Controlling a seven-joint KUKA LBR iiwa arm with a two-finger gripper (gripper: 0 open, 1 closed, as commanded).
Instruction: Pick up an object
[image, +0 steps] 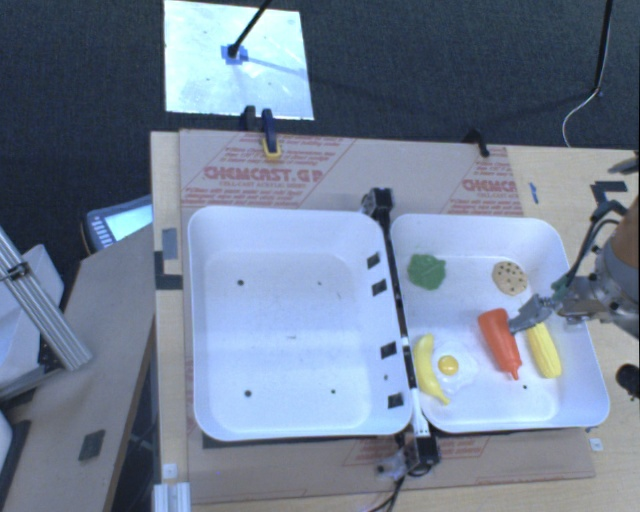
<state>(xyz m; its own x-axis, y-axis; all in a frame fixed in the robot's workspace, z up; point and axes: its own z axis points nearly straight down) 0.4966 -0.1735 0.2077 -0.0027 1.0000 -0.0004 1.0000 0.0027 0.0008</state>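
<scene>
The right bin (560, 400) holds several toy foods. An orange-red bottle (499, 342) lies near its middle, with a yellow corn cob (544, 350) just to its right. A green leafy piece (427, 271) and a tan cookie (509, 277) sit toward the back. A yellow banana (425, 368) and a fried egg (449, 365) lie at the front left. My gripper (527, 318) reaches in from the right and hovers between the top of the bottle and the top of the corn. Nothing is visibly held in it.
The left bin (285, 335) stands beside the right one, with a black-clipped divider rim (393, 320) between them. Both rest on a cardboard sheet (330, 170). A metal plate (238, 60) lies beyond the bench and a cable (585, 95) hangs at the back right.
</scene>
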